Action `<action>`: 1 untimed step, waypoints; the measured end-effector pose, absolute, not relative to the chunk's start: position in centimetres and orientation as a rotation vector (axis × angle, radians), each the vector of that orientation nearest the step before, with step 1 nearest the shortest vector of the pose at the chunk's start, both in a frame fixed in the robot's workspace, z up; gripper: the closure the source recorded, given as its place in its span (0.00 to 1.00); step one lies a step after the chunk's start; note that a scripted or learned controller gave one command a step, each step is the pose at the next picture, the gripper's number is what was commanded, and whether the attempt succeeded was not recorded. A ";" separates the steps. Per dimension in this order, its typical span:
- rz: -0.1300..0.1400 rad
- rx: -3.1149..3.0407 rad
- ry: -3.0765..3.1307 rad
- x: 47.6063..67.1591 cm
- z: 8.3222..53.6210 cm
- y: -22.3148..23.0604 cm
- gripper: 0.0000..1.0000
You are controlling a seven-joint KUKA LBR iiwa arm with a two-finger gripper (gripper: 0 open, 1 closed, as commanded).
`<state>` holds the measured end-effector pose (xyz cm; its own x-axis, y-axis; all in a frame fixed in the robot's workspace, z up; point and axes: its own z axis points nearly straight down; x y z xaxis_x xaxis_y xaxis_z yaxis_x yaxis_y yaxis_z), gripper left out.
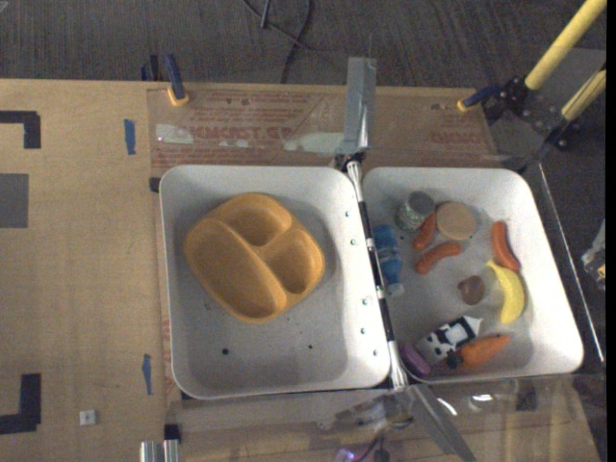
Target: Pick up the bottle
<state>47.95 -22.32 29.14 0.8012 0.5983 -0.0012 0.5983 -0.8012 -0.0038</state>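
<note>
Camera view: bottle (388, 255), clear w/ blue, lies on its side in right bin (549, 258), tight vs. the left wall. Claw state: can't tell. Best approach from above, jaws across the bottle's width, mind wall clearance & nearby sausage (438, 256).

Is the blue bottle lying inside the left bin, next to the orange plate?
No, the blue bottle lies in the right bin, against its left wall, while the orange plate sits in the left bin.

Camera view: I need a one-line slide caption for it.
Blue bottle lies against the right bin's left wall among toy food; orange divided plate fills the left bin.
</note>
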 end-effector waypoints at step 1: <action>0.002 -3.125 -0.319 53.9 28.6 -22.2 1.00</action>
